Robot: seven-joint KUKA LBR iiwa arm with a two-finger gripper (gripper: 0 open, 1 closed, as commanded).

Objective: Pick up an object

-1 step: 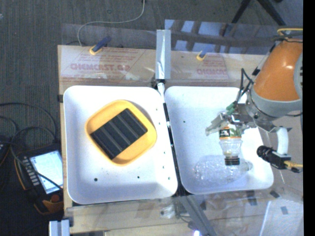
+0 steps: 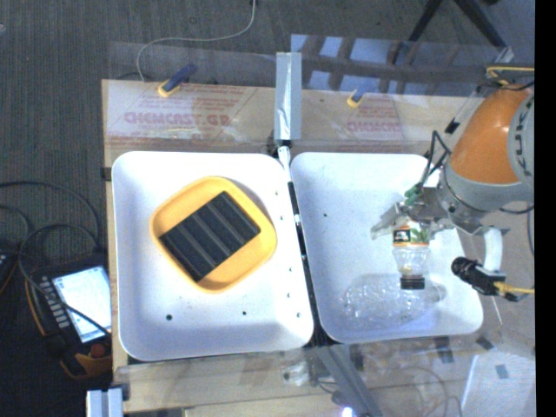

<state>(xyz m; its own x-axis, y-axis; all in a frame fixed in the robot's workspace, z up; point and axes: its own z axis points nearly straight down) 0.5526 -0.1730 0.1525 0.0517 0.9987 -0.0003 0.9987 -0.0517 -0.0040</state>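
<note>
The arm's claw (image 2: pixel 412 243) hangs in the right-hand bin (image 2: pixel 347 189), toward the right of the frame, right above a clear plastic bottle (image 2: pixel 387 298) that lies on its side along that bin's lower edge. This looks like the reach-and-grasp step: the tool sits over the bottle's right end, but nothing shows the bottle lifted or caught. Whether the claw is spread or pressed together I cannot tell, since the tool's own body hides its tip. The next move likely calls for settling squarely across the bottle's rounded, slippery body and squeezing before any lift; a clear, light bottle could roll or slide away.

Counted: 2 white bins side by side, 1 clear bottle in the right one, and 1 yellow tray with a dark ribbed insert (image 2: pixel 214 234) in the left bin (image 2: pixel 139 320).
</note>
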